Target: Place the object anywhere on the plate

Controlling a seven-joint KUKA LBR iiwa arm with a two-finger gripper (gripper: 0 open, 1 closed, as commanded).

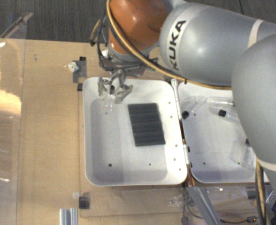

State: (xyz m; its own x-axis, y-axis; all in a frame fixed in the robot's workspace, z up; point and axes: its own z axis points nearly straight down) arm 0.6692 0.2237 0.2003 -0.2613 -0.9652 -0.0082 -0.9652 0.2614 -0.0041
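A dark grey ribbed rectangular plate [146, 124] lies flat in the middle of the left white bin [98, 168]. My gripper [113, 89] hangs over the bin's far left corner, up and to the left of the plate and apart from it. Just below the gripper is a faint, pale translucent shape [108, 106] against the bin floor. I cannot tell whether it is an object or whether the gripper touches it. The arm's orange band [133, 18] and grey wrist hide the bin's far rim.
The right white bin [213, 172] holds two small dark bits [221, 112] [185, 114] and some clear, glassy pieces near its right side. A small black block [80, 70] sits on the bench beyond the left bin's corner. Wooden bench surface extends to the left.
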